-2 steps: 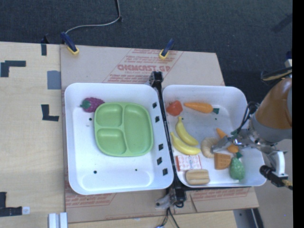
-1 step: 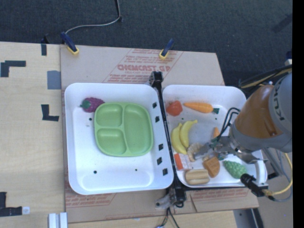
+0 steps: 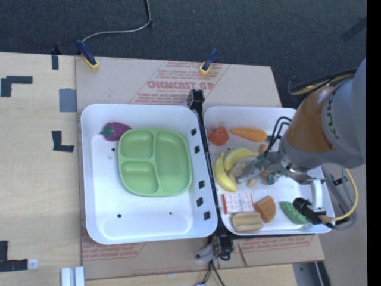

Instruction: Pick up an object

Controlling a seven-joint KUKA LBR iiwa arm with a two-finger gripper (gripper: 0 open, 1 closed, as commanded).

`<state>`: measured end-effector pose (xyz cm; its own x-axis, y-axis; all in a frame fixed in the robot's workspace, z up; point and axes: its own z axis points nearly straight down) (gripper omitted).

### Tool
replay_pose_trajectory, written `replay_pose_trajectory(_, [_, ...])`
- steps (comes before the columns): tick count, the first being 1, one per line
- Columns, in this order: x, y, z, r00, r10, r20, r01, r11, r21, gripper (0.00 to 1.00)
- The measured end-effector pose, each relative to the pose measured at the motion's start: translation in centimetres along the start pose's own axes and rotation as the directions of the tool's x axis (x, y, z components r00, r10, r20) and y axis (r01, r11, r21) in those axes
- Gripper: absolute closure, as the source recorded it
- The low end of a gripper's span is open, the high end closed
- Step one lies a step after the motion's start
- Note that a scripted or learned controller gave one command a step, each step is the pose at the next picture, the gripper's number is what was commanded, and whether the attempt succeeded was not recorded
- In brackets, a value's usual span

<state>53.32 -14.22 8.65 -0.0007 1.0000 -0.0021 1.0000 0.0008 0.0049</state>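
Reaching into the right bin [image 3: 271, 230], the tool [image 3: 257, 170] is being lowered beside the banana [image 3: 229, 164]. Its grip cannot be told. The banana, probably light, smooth plastic, is best being gripped across its middle.

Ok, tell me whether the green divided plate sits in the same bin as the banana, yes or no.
No: the green divided plate lies in the left bin, while the banana lies in the right bin across the divider.

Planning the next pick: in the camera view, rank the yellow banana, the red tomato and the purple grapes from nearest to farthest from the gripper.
1. Yellow banana, just left of the gripper.
2. Red tomato, right bin's upper left.
3. Purple grapes, left bin's far corner.
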Motion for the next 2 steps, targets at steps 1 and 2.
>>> replay_pose_trajectory(1, [-0.09, 0.01, -0.97, 1.000, 0.001, 0.002, -0.001, 1.000, -0.001, 1.00])
replay_pose_trajectory(2, [-0.09, 0.01, -0.96, 1.000, 0.001, 0.002, -0.001, 1.000, -0.001, 0.00])
